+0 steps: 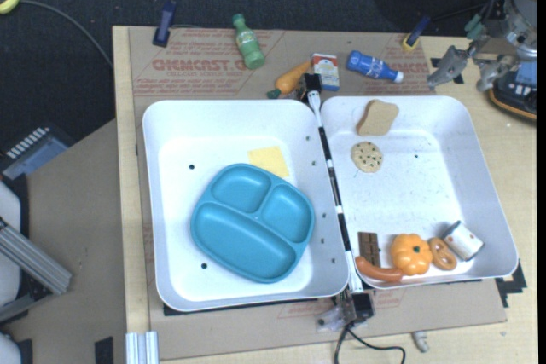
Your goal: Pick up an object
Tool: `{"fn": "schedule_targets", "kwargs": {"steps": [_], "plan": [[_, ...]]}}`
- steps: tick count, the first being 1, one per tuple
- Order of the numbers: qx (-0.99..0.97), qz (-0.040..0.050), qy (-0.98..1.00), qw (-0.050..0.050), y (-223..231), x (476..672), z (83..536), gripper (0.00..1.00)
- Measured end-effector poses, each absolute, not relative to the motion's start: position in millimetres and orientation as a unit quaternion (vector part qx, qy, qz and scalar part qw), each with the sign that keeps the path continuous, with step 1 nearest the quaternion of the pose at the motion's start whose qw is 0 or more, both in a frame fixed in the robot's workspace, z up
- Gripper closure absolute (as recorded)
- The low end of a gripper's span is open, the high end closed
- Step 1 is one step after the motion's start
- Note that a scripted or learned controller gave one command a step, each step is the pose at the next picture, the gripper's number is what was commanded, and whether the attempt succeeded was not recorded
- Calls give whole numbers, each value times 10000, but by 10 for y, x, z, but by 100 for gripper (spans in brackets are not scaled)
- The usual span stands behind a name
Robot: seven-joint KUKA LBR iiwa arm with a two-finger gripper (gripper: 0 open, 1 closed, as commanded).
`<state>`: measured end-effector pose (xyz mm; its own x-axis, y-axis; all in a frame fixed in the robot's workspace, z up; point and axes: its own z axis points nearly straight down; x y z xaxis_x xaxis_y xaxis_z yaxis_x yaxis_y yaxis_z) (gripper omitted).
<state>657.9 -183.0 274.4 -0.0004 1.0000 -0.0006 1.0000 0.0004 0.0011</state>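
Note:
The right bin [478, 175] holds a bread slice [378, 117] and a cookie [367, 156] near its back. Along its front edge lie a chocolate bar [368, 247], a sausage [380, 271], an orange pumpkin [409, 254], a pretzel [442, 253] and a small white cylinder [465, 241]. My gripper [465, 71] hovers beyond the right bin's back right corner, over the bench. It is open with nothing between its fingers.
The left bin [166, 149] holds a blue divided plate [252, 222] and a yellow cheese slice [270, 160]. Behind the bins lie a green bottle [249, 43], a carrot [293, 78], a small carton [325, 71] and a blue bottle [374, 66].

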Motion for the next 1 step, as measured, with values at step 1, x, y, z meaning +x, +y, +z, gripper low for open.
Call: {"fn": "schedule_targets", "kwargs": {"steps": [1], "plan": [[7072,-10,7070,-20,-1516,6038,1427,0]]}}
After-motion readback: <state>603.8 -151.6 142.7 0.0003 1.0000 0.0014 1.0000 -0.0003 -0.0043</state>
